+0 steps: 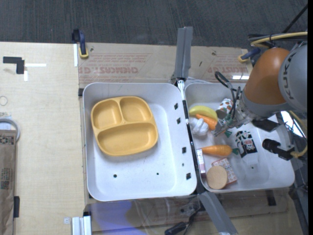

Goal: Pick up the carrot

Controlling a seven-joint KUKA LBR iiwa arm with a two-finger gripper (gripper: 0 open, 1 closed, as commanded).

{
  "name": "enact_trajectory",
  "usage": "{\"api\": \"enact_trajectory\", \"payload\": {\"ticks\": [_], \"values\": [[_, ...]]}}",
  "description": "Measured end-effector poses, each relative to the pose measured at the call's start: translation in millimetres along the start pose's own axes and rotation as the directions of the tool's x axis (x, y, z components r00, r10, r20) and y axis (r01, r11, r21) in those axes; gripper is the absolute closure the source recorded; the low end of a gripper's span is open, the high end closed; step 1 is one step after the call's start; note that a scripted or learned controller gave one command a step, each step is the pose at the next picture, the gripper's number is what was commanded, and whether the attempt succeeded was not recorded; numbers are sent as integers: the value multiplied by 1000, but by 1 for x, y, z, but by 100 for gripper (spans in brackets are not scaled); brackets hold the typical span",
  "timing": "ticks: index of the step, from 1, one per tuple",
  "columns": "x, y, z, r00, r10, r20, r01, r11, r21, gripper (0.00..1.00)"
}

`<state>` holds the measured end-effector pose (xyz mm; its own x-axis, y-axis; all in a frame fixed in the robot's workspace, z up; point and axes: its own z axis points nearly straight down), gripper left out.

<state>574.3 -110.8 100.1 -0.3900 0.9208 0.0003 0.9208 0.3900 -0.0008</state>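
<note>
The carrot, orange with a green stub at its right end, lies on its side in the middle of the right bin. My gripper hangs over that bin just above and slightly right of the carrot, under the grey arm with its orange band. It is close to a shorter orange piece that lies beside a yellow banana. Nothing is visibly held.
A white lump, a round tan disc, a black-and-white packet and a small spotted item share the right bin. The left bin holds a yellow divided plate. Cables run at the far right.
</note>
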Motion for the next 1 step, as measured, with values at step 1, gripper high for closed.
{"api": "enact_trajectory", "payload": {"ticks": [1], "values": [[49, 75, -93, 994, 110, 1, -110, 994, 0, 100]]}}
